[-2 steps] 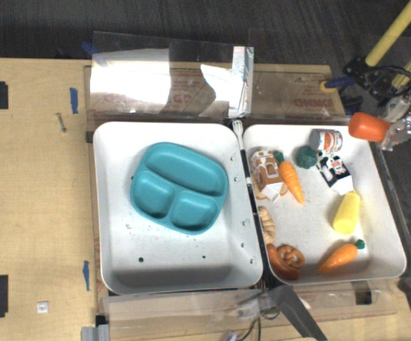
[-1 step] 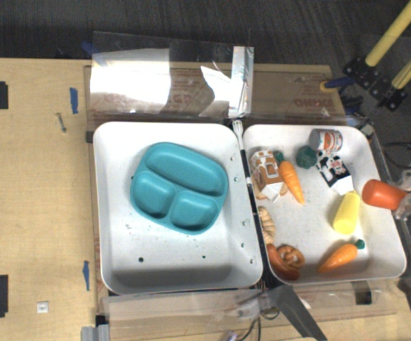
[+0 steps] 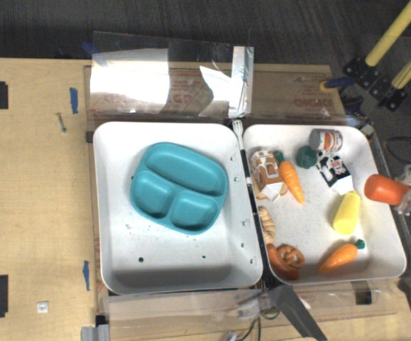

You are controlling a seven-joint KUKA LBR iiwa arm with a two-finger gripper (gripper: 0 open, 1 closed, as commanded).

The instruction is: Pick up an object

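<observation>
The right bin [image 3: 384,267] holds several small toys. An orange carrot [image 3: 290,180] lies beside an orange-and-white box [image 3: 265,169] near the bin's left wall. A second carrot [image 3: 340,256] lies at the front, with a yellow piece [image 3: 346,212] just above it. A small can [image 3: 327,140], a dark green piece [image 3: 306,157] and a black-and-white toy [image 3: 333,168] sit at the back. A brown and red ring-shaped toy [image 3: 287,257] rests in the front left corner. An orange rounded object [image 3: 381,188] sits at the right rim.
The left bin [image 3: 109,212] holds a teal divided plate [image 3: 179,187]. Clear plastic sheeting [image 3: 191,84] stands behind both bins. Yellow poles with black clamps [image 3: 393,30] are at the top right. A grey bar [image 3: 297,318] slants along the bottom edge.
</observation>
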